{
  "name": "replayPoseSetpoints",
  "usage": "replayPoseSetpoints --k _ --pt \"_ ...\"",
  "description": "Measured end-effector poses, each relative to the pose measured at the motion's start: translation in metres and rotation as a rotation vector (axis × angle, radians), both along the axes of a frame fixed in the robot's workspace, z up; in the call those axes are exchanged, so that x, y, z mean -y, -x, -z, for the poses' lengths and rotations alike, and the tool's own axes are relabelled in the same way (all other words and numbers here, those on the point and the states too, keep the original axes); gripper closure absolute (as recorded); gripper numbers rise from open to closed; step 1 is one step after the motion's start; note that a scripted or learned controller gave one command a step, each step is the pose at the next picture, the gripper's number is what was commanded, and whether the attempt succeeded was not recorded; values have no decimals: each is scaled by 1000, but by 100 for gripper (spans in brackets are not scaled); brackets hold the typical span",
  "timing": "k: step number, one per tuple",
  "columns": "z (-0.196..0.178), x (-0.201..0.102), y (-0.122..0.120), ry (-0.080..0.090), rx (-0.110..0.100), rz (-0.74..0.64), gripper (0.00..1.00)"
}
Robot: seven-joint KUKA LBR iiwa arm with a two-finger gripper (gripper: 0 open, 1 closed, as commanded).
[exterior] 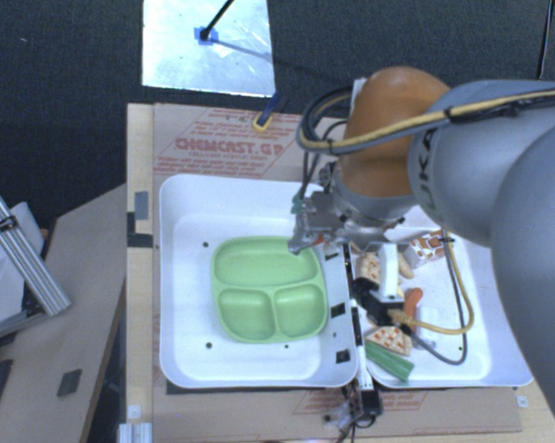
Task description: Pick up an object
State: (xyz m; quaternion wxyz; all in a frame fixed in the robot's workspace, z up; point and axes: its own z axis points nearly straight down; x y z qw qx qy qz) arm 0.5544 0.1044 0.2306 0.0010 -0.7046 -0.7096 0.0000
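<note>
**Over the left bin (187,258): poising the claw (304,237) at a corner of the green divided tray (266,297)**

Hovering low at the tray's far right corner, close to the walls dividing the left bin from the right bin (478,346). Cannot tell at this angle whether released or clenched. Seeing nothing carried.

Judging the green divided tray to be the likeliest target, lying flat in the middle of the left bin. Also noting smaller toys in the right bin, lying near the divide: a pizza slice (389,338), a green block (388,363) and an orange piece (411,302).

Risking a failed pinch by taking a wide, shallow tray by its thin rim alone. Probably slipping or tilting out if lifting it from one corner. Risking, too, a knock against the bin wall by working so near it. Possibly dragging the tray across the bin instead of raising it.
</note>
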Motion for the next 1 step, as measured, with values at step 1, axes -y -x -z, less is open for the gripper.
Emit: replayPoseSetpoints --k 1 --pt "13 1 -9 2 0 6 100"
